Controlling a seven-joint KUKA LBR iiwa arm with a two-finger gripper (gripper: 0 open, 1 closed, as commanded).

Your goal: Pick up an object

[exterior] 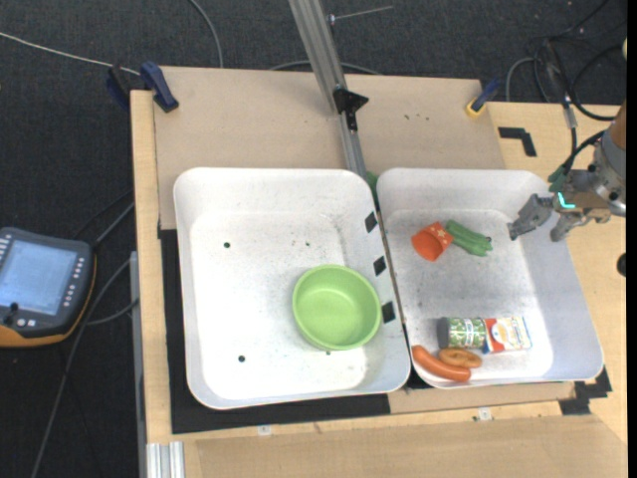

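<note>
- A hot dog (441, 363), an orange sausage in a pale bun, lies nearest the camera at the front edge of the right bin (572, 297).
- At the far left, off the bench (249, 108), a handheld control pendant (40, 285) with a lit screen rests on the dark carpet.
- A blue clamp (159, 86) grips the bench's back left corner.
- The left bin (214, 227) holds a lime-green bowl (336, 308), upright, near its front right corner.
- A slanted metal post (320, 48) runs down from the top to the gap between the two bins.
- In the right bin, an orange cup (430, 242) lies tipped on its side, touching a green vegetable-shaped toy (468, 237) just to its right.
- Near the front, a small can with a green label (464, 333) lies on its side just behind the hot dog, beside a small carton (509, 334) printed in red and white.
- The claw (543, 218) hangs over the right bin's back right corner, its two fingers spread apart with nothing between them, well apart from every object.
</note>
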